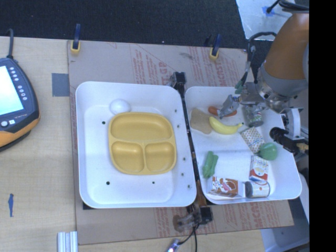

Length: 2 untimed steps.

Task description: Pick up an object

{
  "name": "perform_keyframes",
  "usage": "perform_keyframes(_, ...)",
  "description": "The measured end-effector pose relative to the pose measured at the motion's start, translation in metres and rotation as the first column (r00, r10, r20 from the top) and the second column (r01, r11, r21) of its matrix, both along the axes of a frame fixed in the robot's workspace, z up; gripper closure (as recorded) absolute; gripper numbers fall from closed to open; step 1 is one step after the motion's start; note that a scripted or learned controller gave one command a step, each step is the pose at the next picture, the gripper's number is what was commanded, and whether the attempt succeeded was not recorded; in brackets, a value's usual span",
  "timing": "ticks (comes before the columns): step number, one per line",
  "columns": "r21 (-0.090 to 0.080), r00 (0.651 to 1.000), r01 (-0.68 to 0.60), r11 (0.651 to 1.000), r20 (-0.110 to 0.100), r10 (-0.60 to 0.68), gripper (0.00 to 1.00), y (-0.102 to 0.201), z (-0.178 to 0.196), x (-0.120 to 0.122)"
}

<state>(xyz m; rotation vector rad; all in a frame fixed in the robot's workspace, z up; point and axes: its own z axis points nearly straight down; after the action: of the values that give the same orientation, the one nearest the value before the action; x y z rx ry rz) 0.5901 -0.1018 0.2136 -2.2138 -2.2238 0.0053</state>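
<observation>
From my station I see the arm (286, 46) leaning in from three o'clock over the right bin (202, 96), its gripper (241, 109) hanging low above that bin's upper half; I cannot tell from this slant whether it is clenched or released. Just below the gripper, toward six o'clock, a yellow banana (224, 126) lies across the bin floor, touching a tan flat piece (200, 121) at its nine o'clock end. A speckled packet (252, 138) and a green round object (269, 151) sit near the bin's three o'clock wall, so room there is tight. A green pepper-like piece (210, 165) lies close to the left wall, and along the six o'clock rim a printed carton (226, 187), a small jar (257, 189) and a red-and-white packet (259, 168) crowd together; their printing is too small for me to read. The open floor in this bin is the middle patch between the banana and the cartons. The left bin (86, 140) has more open margin: a yellow divided plate (142, 142) sits in the centre and a white ball (119, 106) rests at its eleven o'clock corner. A handheld pendant (16, 101) lies at nine o'clock on the bench (37, 193).
</observation>
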Motion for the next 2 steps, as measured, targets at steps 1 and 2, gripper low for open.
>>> perform_keyframes(1, -0.003, 1.0, 0.0, 1.0, 0.002, 0.0, 0.0, -0.041, -0.119, 0.032)
perform_keyframes(2, -0.001, 1.0, 0.0, 1.0, 0.001, 0.0, 0.0, -0.101, -0.122, -0.014)
